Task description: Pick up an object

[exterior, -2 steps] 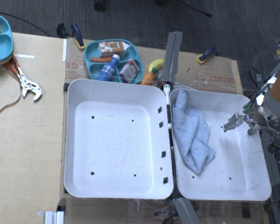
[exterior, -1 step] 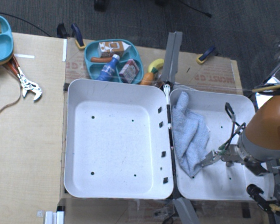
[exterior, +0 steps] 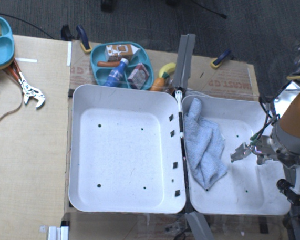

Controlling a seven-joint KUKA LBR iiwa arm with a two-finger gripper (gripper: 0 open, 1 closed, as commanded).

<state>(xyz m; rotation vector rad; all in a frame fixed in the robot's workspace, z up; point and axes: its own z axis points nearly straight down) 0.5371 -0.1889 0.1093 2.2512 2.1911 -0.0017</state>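
Camera view — item: blue-grey cloth point(exterior: 204, 147), crumpled, lying in the right bin point(exterior: 247, 203) against its left wall, centre-right of frame.
Handling: judged light, soft and limp; it will drape and may slip from a shallow pinch.
Hold point: a raised fold near the cloth's middle, judged best.
Gripper point(exterior: 240, 152): right of frame, just beside the cloth's right edge, apart from it.
Claw: cannot tell whether spread or closed.
Left bin point(exterior: 73, 151): centre of frame.

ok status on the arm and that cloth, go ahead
Gripper over right bin, nothing in it. Blue cloth crumpled by bin's left wall, untouched. Path clear.
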